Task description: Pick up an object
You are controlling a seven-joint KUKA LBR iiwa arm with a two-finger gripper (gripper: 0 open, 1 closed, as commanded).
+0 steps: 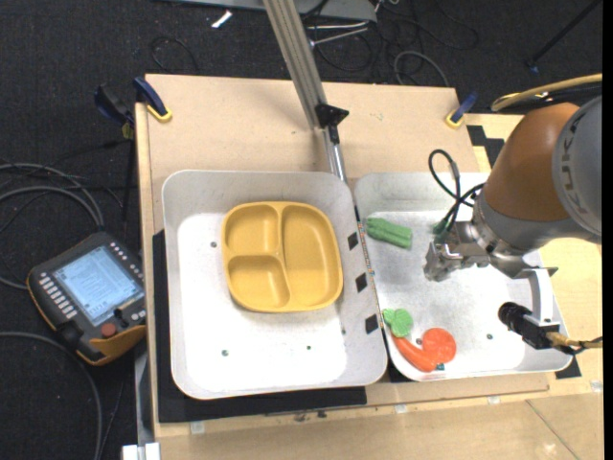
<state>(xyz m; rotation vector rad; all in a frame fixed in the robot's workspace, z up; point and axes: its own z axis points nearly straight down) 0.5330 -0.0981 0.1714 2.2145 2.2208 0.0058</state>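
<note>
The gripper (438,264) hangs over the right bin (498,348), its finger state impossible to tell. A green block (389,232) lies near it, untouched

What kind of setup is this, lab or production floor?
Most likely a robotics lab test bench: a teach pendant lies on the floor among loose cables, the board is clamped, and the bins hold toy items like a yellow divided plate.

Evenly and brightly lit from overhead. Mild glare on the floor of the right bin (498,300), washing out detail there. Soft, short shadows beside the yellow divided plate (283,256). Dark floor surroundings underexposed. Overall focus moderately sharp; slight softness towards frame corners.
</note>
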